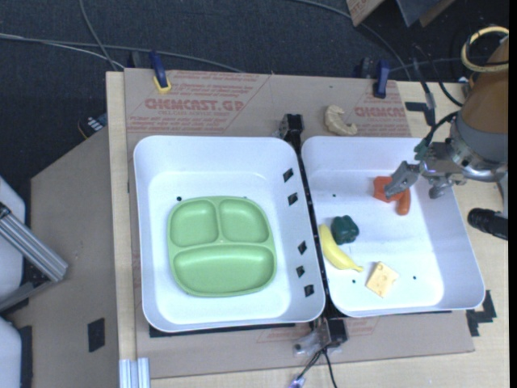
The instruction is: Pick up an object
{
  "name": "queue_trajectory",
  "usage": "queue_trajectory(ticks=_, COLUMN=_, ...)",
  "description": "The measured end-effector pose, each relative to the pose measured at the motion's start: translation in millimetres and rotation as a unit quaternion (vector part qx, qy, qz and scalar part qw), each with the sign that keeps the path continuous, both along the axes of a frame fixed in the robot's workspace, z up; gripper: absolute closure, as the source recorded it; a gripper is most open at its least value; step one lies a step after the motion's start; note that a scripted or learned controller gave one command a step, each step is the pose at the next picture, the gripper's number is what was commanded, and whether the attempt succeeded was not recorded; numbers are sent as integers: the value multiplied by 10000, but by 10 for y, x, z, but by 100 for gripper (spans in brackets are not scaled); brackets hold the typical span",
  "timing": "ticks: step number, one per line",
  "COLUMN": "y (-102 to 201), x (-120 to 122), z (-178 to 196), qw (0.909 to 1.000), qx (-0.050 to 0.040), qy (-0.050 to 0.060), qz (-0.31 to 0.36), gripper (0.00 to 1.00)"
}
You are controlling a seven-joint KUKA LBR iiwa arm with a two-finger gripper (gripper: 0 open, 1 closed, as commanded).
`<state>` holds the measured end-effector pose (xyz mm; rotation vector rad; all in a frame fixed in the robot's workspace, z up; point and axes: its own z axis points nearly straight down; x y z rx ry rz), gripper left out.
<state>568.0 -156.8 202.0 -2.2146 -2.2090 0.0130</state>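
right white bin (452, 289): gripper (416, 186) spread apart over orange carrot-like piece (393, 196).

Lighting's pretty even and bright over the bench, looks like soft overhead light. The two white bins (218, 156) come out almost blown out, with mild glare on the rims and only faint shadows inside. The dark floor (202, 14) up top stays murky. Overall it's a bit soft and low-res, small details look fuzzy, and the arm (485, 120) at the right edge is slightly blurred.
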Motion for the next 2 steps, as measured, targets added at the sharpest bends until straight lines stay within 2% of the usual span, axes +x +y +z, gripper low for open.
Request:
queue_trajectory(ticks=1, y=4, x=31, z=76, qw=10000, qx=-13, qy=-71, qz=15, gripper=0)
queue_trajectory(ticks=2, y=4, x=56, z=-551, qw=10000, qx=-6, qy=-46, qz=11, gripper=0)
